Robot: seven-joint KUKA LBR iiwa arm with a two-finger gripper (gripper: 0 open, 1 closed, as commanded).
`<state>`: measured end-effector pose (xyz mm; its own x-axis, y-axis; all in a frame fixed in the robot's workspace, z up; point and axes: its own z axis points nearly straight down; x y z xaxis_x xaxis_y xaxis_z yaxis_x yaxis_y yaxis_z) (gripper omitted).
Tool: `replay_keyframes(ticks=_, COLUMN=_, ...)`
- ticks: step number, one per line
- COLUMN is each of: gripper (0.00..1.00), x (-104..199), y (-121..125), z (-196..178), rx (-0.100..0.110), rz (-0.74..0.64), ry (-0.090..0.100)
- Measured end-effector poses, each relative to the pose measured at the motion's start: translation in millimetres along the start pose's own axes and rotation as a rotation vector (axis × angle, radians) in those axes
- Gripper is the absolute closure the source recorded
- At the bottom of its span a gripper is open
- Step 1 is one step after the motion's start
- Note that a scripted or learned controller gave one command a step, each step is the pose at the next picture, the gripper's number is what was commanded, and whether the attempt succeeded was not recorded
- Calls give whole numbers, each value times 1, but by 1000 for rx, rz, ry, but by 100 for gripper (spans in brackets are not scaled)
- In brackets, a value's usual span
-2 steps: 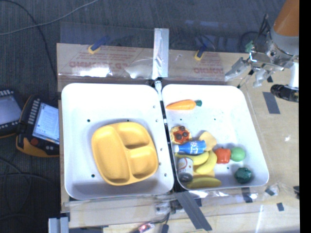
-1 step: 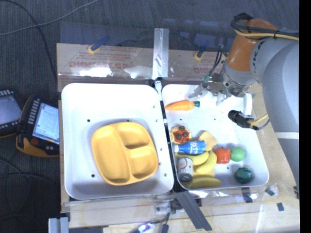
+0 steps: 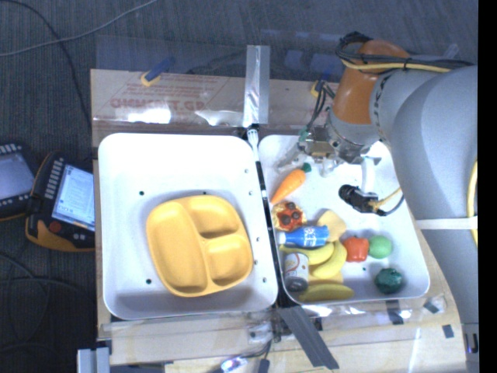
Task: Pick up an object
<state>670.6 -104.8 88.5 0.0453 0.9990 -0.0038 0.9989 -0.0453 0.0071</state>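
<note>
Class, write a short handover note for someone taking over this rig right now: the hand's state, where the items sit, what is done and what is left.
Hand: low at the far end of the right bin, near the carrot; whether it is open or shut cannot be told, and nothing is seen in it.
Items: carrot, blue bottle, bananas, red piece, green ball and dark green piece all lie in the right bin. The yellow tray sits in the left bin.
Done: no pick yet.
Left: grasp one item and lift it.
</note>
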Motion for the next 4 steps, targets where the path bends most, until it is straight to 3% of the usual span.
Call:
replay_keyframes(ticks=1, gripper=100, x=0, y=1, z=-11, rx=-3, rz=-1, ry=-1)
replay_keyframes(ticks=2, gripper=100, x=30, y=-6, z=-147, rx=7, rz=-264, ry=1)
replay_keyframes(ticks=3, gripper=100, x=87, y=-53, z=-127, rx=8, rz=-448, ry=6)
replay_keyframes(ticks=4, gripper=100, x=41, y=-80, z=-96, rx=7, rz=-642, ry=5)
